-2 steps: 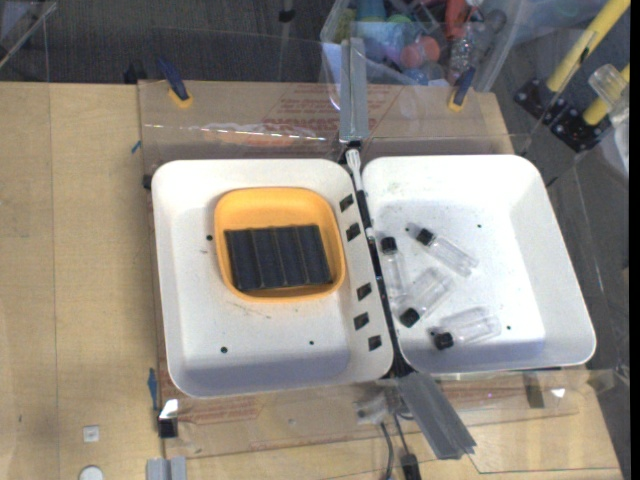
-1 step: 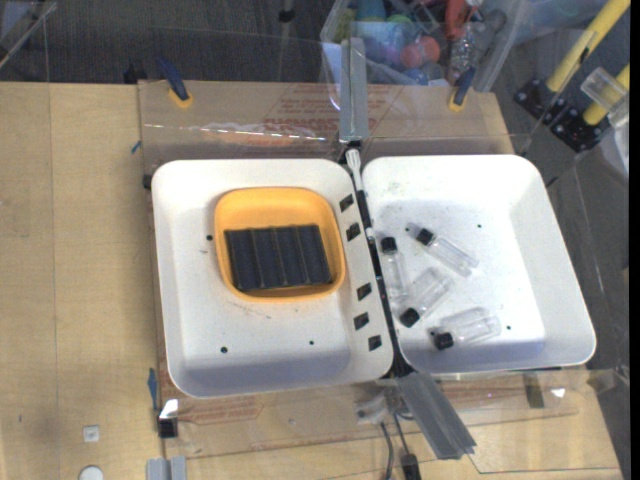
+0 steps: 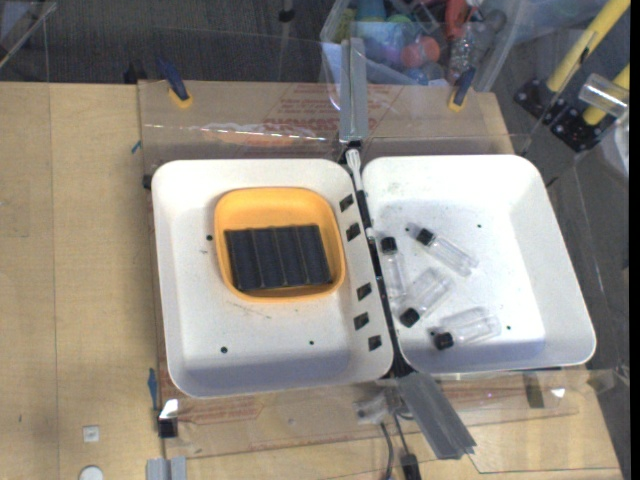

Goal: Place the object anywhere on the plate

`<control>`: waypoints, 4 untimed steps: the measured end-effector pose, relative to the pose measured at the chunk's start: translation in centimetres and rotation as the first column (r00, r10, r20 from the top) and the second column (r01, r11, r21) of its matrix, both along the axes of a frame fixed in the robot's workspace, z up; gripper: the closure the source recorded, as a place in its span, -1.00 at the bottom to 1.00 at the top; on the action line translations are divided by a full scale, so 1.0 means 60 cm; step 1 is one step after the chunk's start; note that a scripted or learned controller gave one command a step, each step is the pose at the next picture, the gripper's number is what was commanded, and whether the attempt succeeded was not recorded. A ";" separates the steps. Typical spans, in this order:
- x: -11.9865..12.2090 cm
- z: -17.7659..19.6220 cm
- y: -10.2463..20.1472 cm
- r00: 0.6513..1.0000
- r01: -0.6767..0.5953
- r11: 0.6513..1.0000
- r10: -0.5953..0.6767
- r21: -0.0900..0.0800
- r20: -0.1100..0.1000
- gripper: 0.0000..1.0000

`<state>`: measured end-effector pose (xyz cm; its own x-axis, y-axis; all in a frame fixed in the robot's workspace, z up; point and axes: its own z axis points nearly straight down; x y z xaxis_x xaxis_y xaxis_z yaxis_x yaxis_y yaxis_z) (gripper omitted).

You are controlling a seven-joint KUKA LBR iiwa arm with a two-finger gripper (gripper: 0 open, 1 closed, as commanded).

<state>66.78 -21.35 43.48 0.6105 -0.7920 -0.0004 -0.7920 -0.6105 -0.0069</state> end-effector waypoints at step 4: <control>0.000 -0.016 -0.011 0.753 -0.658 0.753 0.658 -0.002 0.000 1.00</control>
